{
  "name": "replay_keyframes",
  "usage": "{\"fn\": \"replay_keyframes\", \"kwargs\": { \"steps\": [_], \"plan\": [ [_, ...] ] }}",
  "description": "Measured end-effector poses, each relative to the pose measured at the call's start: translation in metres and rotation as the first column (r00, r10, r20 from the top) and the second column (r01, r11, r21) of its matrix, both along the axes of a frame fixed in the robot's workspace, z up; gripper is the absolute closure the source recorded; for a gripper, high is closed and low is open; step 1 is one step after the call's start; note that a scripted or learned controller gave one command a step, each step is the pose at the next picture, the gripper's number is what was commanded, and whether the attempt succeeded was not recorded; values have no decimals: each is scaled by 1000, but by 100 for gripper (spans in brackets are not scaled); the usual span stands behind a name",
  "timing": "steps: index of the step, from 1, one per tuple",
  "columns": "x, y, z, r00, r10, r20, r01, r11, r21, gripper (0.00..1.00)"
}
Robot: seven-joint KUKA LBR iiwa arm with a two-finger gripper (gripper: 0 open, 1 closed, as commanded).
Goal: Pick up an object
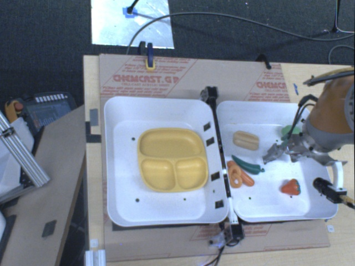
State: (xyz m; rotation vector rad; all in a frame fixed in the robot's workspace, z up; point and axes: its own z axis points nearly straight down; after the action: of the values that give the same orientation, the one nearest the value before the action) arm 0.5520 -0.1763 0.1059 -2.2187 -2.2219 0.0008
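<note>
The right bin point(266, 209) holds several small items. A tan bread roll point(246, 140) lies near its back left. A dark green pod point(247, 165) sits just above orange carrot pieces point(239, 177) by the divider. Toward the front right is a red strawberry-like piece point(290, 187). A bright green item point(288, 131) is partly hidden behind the wrist. My gripper point(279, 157) hangs over the bin's middle right, right of the pod and above the red piece. Its fingers point(270, 153) are spread open with nothing between them.
The left bin point(119, 204) carries a yellow divided plate point(171, 158). A black clip-lined divider point(217, 165) separates the bins. The grey arm with its orange band point(333, 110) comes in from the right, and a black part point(327, 189) juts over the right bin's front corner.
</note>
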Motion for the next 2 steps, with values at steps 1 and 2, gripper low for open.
{"fn": "replay_keyframes", "kwargs": {
  "steps": [1, 2],
  "plan": [
    [0, 0, -22, 1000, 0, 1, 0, 1000, 0, 0],
    [2, 0, -10, 1000, -1, 5, 1, 1000, -2, 100]
  ]
}}
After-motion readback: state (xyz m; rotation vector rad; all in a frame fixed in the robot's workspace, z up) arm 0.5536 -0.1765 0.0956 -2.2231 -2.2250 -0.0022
